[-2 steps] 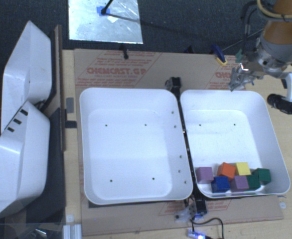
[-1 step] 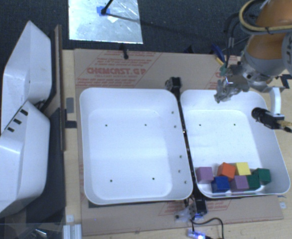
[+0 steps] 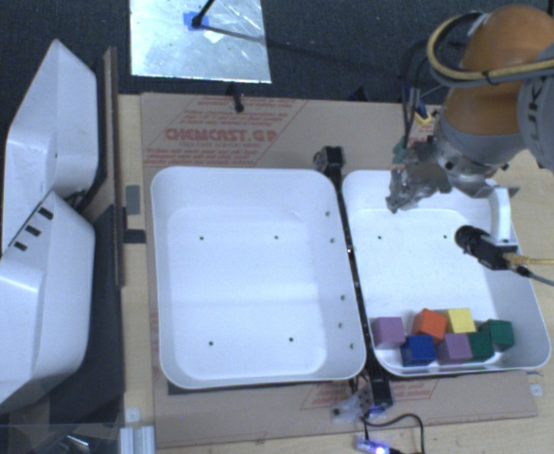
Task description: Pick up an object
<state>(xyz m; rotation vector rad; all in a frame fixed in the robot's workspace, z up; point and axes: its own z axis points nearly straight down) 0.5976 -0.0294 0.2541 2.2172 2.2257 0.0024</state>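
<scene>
The right bin (image 3: 518, 296) served as the reference for everything that mattered. At its near edge a cluster of small blocks lay packed together: a pale purple block (image 3: 388, 330) at the cluster's left end, a blue block (image 3: 418, 349) just beside it and closer to the bin's front rim, an orange block (image 3: 430, 323) behind the blue one, a yellow block (image 3: 460, 320) next to the orange, a second purple block (image 3: 457, 347) in front of those two, and a green block (image 3: 493, 336) at the cluster's right end, close to the bin's right wall. Most of them touched or nearly touched their neighbours. The tool (image 3: 406, 195) hung over the far end of the same bin, near its back rim and well apart from the blocks, and nothing showed between its fingers; whether they were spread or closed could not be told from this angle. The grey arm (image 3: 485, 102) with its orange band reached in over the bin's far right corner. A black cylindrical part (image 3: 476, 244) with a yellow cable stood over the bin's right side. The left bin (image 3: 178, 197) sat just beside the right bin on the counter (image 3: 249, 126), their walls touching along the middle.
</scene>
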